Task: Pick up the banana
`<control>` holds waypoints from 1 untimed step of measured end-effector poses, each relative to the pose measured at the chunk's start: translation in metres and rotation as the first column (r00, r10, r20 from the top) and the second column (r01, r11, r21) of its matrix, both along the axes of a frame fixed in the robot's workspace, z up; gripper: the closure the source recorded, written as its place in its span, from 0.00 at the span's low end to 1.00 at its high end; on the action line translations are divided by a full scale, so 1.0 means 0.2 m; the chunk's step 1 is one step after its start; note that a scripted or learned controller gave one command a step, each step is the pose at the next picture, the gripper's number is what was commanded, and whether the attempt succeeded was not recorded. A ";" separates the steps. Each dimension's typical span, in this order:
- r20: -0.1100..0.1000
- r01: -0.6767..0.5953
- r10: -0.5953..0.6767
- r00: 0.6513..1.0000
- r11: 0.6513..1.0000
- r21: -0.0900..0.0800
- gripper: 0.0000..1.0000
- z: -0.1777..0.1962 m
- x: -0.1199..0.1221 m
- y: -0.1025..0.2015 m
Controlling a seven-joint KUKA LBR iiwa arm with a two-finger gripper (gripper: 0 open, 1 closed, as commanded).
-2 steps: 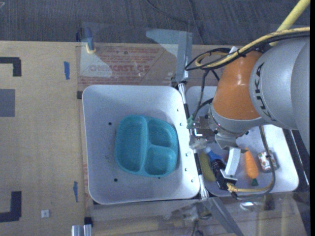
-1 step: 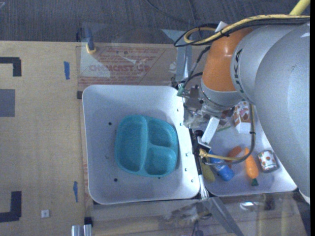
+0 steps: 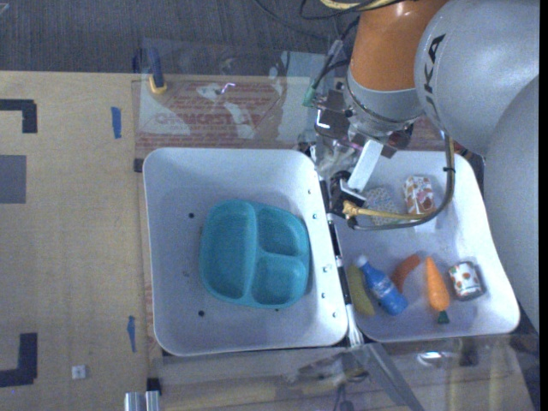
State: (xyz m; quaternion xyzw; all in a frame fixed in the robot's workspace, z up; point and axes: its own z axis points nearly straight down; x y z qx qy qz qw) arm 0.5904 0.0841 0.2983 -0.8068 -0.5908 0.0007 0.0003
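Observation:
The banana (image 3: 360, 290), yellow-green, lies along the left wall of the right bin (image 3: 501, 311), near its front. A blue bottle (image 3: 382, 287) lies right beside it, touching or nearly so. My gripper (image 3: 336, 175) hangs over the back left corner of the right bin, by the wall between the two bins. It is well behind the banana and nothing is seen in its grasp.
An orange carrot (image 3: 437, 286), a smaller orange piece (image 3: 408, 269), a small can (image 3: 465, 280) and a red-and-white packet (image 3: 418, 194) share the right bin. A teal divided plate (image 3: 255, 253) lies in the left bin (image 3: 171, 229).

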 end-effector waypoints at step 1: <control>-0.001 0.084 -0.084 0.996 0.996 0.000 1.00 -0.63 -0.08 0.17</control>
